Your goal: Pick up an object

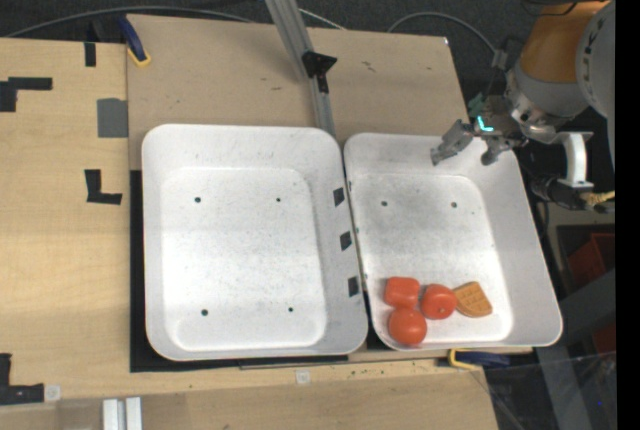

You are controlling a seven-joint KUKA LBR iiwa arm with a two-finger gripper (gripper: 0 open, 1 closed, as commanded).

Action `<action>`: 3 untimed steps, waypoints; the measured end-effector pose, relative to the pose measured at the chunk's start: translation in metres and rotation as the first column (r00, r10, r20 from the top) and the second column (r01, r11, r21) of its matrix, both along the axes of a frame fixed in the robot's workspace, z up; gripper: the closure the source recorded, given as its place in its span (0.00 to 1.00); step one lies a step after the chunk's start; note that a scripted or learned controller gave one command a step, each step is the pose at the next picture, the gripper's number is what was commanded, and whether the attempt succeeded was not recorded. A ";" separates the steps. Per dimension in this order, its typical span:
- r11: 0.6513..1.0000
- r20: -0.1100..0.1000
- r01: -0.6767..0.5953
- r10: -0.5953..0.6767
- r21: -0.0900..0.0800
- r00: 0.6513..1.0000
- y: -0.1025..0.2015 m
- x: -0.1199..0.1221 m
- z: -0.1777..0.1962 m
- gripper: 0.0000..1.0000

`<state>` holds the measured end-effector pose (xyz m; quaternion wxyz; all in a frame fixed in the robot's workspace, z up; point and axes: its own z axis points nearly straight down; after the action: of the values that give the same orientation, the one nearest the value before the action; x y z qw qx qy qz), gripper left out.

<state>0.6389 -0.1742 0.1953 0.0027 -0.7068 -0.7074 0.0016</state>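
My gripper point(468, 147), fingers spread and holding nothing, hangs over the right bin's point(530, 218) far rim; the three red balls point(420, 306) lie clustered at its near wall.

Arm point(575, 28) — cropped (right edge)

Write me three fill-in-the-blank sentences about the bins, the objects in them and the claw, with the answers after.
1. The three red round objects and the orange piece lie in the ____ bin of the view.
2. The orange piece lies to the view's ____ of the red ones.
3. The claw hangs over that bin's ____ edge.

Answers: right; right; far
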 end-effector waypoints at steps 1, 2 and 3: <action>1.000 0.004 -0.002 0.002 -0.002 1.000 0.000 0.001 0.003 0.00; 1.000 0.000 0.000 0.000 -0.002 1.000 -0.004 0.004 -0.042 0.00; 1.000 -0.002 -0.001 0.001 -0.001 1.000 -0.003 0.005 -0.107 0.00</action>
<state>0.6437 -0.1770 0.0883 0.0030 -0.7063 -0.7079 0.0027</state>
